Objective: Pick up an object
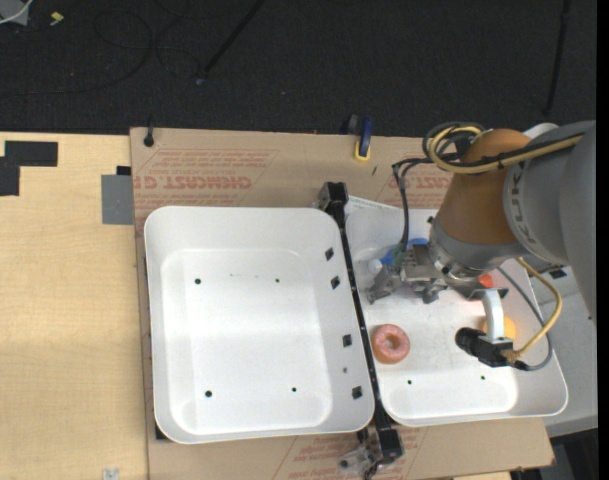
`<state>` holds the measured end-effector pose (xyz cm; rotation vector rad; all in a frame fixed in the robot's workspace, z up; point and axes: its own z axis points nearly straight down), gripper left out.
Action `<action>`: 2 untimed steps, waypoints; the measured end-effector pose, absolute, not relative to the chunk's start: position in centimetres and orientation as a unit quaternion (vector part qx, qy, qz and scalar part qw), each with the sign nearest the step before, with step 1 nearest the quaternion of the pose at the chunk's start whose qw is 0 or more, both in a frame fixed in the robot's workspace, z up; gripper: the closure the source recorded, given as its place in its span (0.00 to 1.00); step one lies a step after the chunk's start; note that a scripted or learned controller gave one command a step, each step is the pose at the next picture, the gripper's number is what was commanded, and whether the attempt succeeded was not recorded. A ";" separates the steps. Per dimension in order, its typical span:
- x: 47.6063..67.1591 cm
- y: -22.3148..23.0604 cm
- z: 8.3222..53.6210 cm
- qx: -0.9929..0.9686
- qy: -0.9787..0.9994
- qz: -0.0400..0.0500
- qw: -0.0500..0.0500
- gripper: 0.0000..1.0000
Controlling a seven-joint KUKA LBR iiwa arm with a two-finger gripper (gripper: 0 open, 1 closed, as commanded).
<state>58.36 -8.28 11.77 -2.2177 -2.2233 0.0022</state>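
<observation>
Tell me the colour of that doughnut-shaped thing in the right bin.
Pink doughnut-shaped thing, clearest in the camera view.

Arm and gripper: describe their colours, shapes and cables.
The arm is a thick, rounded grey tube with a broad orange band above the wrist. Yellow and black cables loop beside the band. The gripper is small, angular, grey metal.

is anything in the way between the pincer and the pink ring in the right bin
Nothing visible is. The pincer hangs over the right bin, just past the pink ring as the camera sees it, with bare white bin floor between them.
</observation>
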 end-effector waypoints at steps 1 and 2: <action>57.7 -13.0 12.8 -0.707 -0.707 0.001 0.001 0.00; 62.1 -17.4 8.7 -0.707 -0.708 -0.002 0.002 0.00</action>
